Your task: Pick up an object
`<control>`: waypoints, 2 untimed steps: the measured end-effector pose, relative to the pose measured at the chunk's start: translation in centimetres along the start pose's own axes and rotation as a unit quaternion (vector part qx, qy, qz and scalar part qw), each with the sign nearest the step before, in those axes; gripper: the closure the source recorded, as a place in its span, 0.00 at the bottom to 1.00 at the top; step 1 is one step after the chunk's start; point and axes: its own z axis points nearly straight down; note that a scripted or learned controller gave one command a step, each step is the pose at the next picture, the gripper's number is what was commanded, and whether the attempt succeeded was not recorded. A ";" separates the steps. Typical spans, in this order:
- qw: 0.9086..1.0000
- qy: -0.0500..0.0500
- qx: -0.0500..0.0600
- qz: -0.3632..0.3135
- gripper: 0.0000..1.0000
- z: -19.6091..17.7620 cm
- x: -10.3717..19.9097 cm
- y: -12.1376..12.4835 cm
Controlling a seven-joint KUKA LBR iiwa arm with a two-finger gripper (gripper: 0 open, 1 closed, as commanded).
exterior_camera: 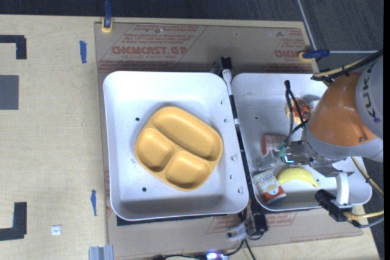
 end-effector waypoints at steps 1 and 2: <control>1.000 -0.001 -0.001 0.001 0.00 0.0 0.5 -0.4; 1.000 0.000 -0.001 -0.001 0.00 0.0 0.2 -0.4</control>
